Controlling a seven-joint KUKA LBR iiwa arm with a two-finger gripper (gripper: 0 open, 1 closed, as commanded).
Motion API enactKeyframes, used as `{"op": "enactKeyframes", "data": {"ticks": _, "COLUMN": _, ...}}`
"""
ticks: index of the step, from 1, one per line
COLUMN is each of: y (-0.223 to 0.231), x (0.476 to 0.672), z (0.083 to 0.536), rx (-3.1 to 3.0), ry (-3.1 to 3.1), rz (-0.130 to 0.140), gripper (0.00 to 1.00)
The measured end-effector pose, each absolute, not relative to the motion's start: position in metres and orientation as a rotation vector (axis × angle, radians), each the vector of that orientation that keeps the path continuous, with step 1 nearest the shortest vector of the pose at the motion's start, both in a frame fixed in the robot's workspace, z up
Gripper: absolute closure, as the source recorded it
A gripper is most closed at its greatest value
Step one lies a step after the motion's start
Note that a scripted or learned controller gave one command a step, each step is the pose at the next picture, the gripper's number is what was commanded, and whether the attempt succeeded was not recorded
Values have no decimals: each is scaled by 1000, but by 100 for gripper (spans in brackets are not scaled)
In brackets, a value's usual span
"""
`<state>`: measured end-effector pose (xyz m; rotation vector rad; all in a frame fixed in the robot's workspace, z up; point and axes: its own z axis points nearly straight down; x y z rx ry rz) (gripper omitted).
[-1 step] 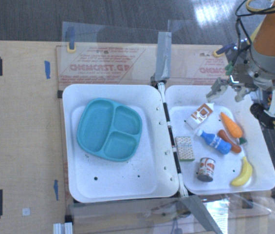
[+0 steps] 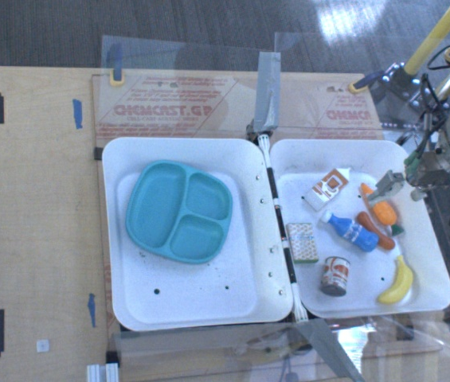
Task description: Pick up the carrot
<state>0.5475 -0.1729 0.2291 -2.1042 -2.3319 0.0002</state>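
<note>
Carrot [image 2: 381,212] is sitting in the right bin [image 2: 440,289], over toward its 3 o'clock side, bright orange with a green end pointing down toward 5 o'clock. My gripper [image 2: 387,186] is just above it at roughly 12 o'clock, coming in from the right edge, and honestly I can't tell if it's released or clenched from this angle. Nothing looks like it's between the tips. Right next to the carrot at 8 o'clock there's a blue bottle [image 2: 350,231] lying on its side. Banana [image 2: 397,283] is down at 5 o'clock, a small can [image 2: 335,276] at 7 o'clock. Over in the left bin [image 2: 121,293] there's a teal divided plate [image 2: 180,211].
</note>
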Motion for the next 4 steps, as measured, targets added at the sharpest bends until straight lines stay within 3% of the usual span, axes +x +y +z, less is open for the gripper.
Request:
{"op": "enactKeyframes", "data": {"ticks": 1, "y": -197, "x": 573, "z": 110, "rx": -2225, "ry": -2263, "rz": -18, "gripper": 0}}
{"op": "enactKeyframes", "data": {"ticks": 2, "y": -199, "x": 573, "z": 120, "rx": -2232, "ry": -2259, "rz": -20, "gripper": 100}}
{"op": "enactKeyframes", "data": {"ticks": 3, "y": -199, "x": 573, "z": 120, "rx": -2232, "ry": -2259, "rz": -20, "gripper": 0}}
{"op": "enactKeyframes", "data": {"ticks": 4, "y": -214, "x": 624, "z": 88, "rx": -2160, "ry": -2280, "rz": -18, "gripper": 0}}
